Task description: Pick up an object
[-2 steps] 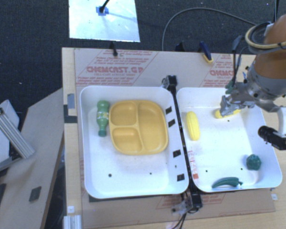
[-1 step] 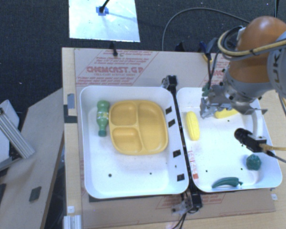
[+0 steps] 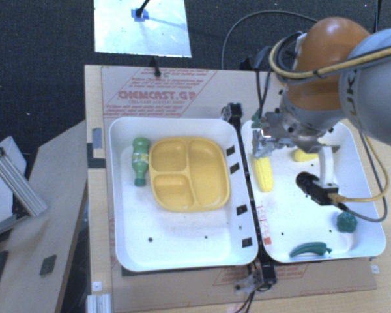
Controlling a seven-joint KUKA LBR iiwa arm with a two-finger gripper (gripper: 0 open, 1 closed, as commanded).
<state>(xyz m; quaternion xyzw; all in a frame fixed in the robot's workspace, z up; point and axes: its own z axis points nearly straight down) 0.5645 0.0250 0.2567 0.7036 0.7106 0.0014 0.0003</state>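
Note:
My gripper (image 3: 262, 145) hangs over the upper left part of the right bin (image 3: 375, 235), just above the top end of a yellow corn cob (image 3: 264, 174) that lies lengthwise by the bin's left wall. A small yellow object (image 3: 304, 156) peeks out from under the wrist, to the right of the gripper. A dark teal round object (image 3: 346, 222) sits near the bin's right side. Along the front wall lies a green chili pepper (image 3: 309, 248). Nothing is seen held in the gripper.
The left bin (image 3: 176, 250) holds a yellow divided plate (image 3: 188, 173) with a green bottle (image 3: 140, 161) lying to its left. A black-clipped divider (image 3: 242, 175) separates the bins. The big orange and grey arm covers the right bin's back part.

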